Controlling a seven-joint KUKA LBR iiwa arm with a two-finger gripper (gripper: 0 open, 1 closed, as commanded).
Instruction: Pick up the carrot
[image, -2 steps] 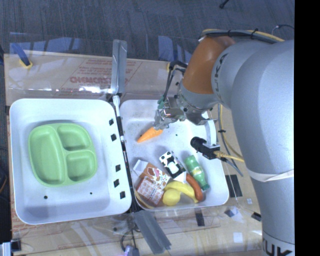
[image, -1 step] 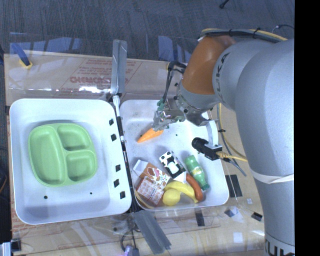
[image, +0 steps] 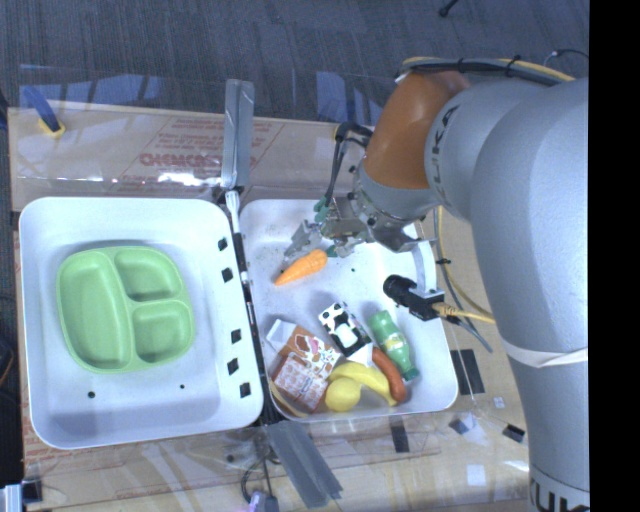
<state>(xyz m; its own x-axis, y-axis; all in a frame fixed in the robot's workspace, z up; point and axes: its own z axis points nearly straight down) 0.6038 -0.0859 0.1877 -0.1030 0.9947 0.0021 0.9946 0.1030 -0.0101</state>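
One carrot (image: 302, 267) lies on the right bin (image: 432, 390) floor beside our tool (image: 318, 234), whose grip state we cannot tell; lifting remains undone.

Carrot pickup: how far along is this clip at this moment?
Early. The carrot lies on the floor of the right bin, not lifted. The gripper is low just above its right end, so the approach looks done. The grasp and lift are left.
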